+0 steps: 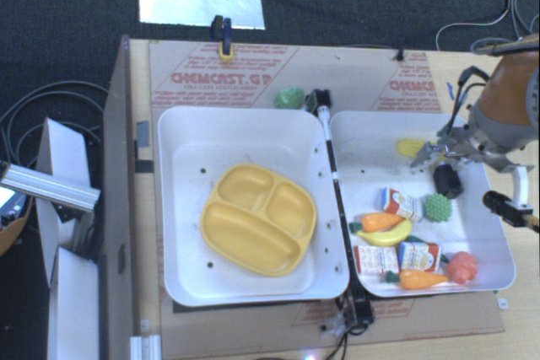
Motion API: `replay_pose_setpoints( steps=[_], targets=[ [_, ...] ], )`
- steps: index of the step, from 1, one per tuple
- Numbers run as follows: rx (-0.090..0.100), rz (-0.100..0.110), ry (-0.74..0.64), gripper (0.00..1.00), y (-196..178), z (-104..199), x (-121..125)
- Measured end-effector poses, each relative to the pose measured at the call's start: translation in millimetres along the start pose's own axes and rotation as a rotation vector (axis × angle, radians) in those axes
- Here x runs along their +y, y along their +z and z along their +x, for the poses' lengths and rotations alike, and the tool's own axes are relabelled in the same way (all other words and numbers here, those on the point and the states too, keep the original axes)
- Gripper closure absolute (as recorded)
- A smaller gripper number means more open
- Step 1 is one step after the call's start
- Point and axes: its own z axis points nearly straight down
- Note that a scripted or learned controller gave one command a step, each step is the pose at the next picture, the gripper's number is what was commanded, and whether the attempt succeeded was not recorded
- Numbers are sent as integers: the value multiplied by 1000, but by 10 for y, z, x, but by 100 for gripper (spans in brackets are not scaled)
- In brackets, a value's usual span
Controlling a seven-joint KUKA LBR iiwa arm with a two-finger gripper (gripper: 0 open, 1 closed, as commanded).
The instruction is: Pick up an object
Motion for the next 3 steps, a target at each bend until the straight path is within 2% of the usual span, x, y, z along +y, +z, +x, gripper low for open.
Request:
replay_pose_setpoints(
  steps=[1,2,3],
  targets=[
    [3,9,-3,0,150,692,335],
    [5,10,4,0,-890,522,139],
    [11,28,4,0,-562,819,-600]
  ],
)
